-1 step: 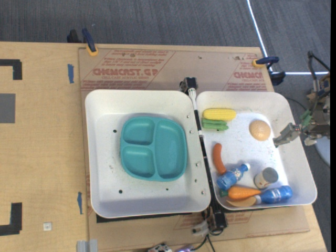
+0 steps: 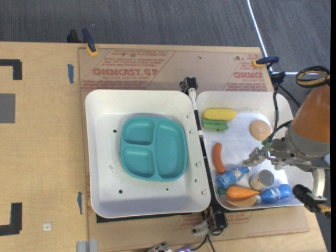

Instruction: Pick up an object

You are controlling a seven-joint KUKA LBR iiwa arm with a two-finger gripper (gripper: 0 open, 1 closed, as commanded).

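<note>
Grey gripper [image 2: 261, 155] of mine hangs over the right bin [image 2: 239, 125]; its state I cannot tell. Best to descend squarely on one piece, the beige egg [image 2: 259, 129] standing apart from the clutter

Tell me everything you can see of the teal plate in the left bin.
The teal plate lies flat, face up, near the middle of the left bin. It is a rounded rectangle, plastic by its look, with a raised rim and three compartments: two smaller ones at the view's left, one long one at the right. All three compartments look bare. Nothing touches it except the bin floor.
</note>
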